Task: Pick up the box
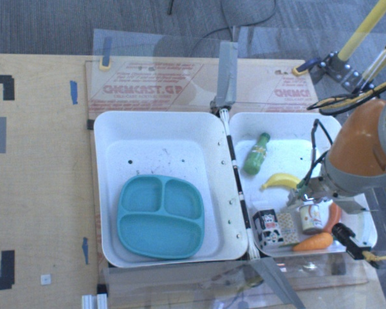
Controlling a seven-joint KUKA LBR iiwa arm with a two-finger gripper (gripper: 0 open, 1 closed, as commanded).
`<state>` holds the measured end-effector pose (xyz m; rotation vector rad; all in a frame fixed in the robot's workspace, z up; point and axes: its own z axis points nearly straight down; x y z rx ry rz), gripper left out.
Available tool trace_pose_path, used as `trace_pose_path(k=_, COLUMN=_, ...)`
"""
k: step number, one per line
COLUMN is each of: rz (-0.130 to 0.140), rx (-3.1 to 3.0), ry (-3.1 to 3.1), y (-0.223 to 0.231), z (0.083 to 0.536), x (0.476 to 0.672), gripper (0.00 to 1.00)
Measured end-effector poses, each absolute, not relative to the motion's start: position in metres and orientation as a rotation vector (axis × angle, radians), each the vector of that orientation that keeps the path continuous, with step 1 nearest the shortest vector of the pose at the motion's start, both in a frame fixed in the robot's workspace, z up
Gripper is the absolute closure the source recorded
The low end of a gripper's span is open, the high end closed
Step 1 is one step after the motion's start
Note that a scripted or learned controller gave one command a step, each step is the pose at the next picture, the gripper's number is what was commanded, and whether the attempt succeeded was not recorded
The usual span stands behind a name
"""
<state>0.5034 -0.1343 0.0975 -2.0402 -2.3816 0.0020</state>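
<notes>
Step in hand, as I read it: get the gripper [307, 197] onto the small black-and-white printed box [272, 228] and close on it. Can't tell the state of the end effector from this angle, the grey and orange wrist covers it.

Box lies flat near the front edge of the right-hand shallow white bin [289, 152], just beside the divider wall between the bins. Gripper sits in the same bin, behind and to the right of the box, near but apart from it, over a small white cup-like item [312, 217].

To do it well, my judgement:
- Shift toward the divider and the front wall before descending; the current spot is over the cup, not the box.
- Orange carrot [312, 242] lies just beside the box on the right, maybe touching. Close across the box's free sides to avoid grabbing both.
- Little room next to the divider; a finger there could catch the wall.
- Box is low and flat, so go down nearly to the bin floor.

Contents:
- Right bin: box, carrot, cup, yellow banana [280, 181], green bottle [257, 154] toward the back.
- Left-hand white bin [156, 127]: teal three-compartment plastic plate [161, 216], nothing visible in its compartments.
</notes>
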Motion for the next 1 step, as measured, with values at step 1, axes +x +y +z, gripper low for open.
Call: trace_pose_path(k=1, rz=-0.006, rx=-2.172, ry=-2.282, y=-0.1398, z=0.0889, x=0.5666, gripper=1.0)
